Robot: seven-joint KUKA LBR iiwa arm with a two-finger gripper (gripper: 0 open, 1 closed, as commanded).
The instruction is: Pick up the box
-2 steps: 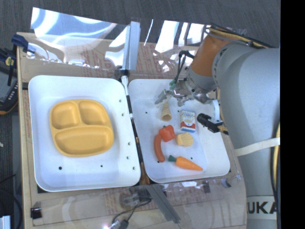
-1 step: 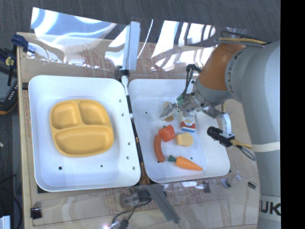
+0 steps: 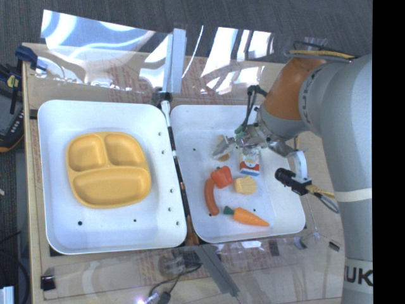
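Note:
The box (image 3: 250, 162) is a small white carton with red and blue print, standing in the right bin (image 3: 190, 132) just right of its middle. My gripper (image 3: 234, 143) hangs low over the bin, right above and slightly left of the box. Its metal tip reaches towards the bin's centre. Nothing visibly sits in it, and the box looks to be resting on the bin floor.
Around the box lie a yellow chunk (image 3: 245, 185), a red pepper (image 3: 221, 176), a red sausage (image 3: 211, 197) and a carrot (image 3: 249, 217). The left bin (image 3: 50, 220) holds a yellow divided plate (image 3: 107, 168). The arm covers the right bin's far right side.

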